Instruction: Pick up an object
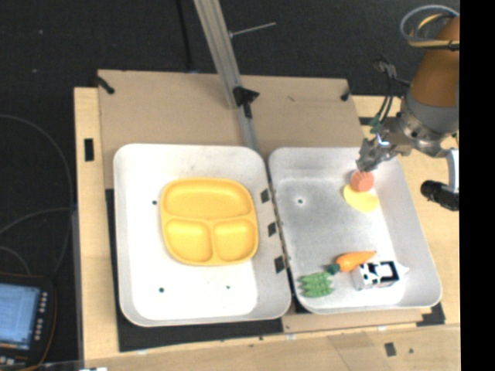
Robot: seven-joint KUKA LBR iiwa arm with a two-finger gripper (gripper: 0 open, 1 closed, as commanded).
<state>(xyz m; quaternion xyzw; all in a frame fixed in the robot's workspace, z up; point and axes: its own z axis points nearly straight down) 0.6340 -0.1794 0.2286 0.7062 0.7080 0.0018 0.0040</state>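
My gripper (370, 161) hangs over the right bin's (325, 230) far right part, directly above a small red-pink ball-like object (361, 182). That object rests at the edge of a flat yellow piece (363, 199). The fingertips sit just at the red object's top; whether they touch it is unclear. Near the bin's front lie an orange carrot (355, 260), a green leafy toy (315, 286) and a small black-and-white block (377, 274).
The left bin (139, 284) holds a yellow divided plate (208, 220). A metal pole (224, 60) slants up from between the bins at the back. The arm's grey body and orange band (435, 76) stand at the right edge.
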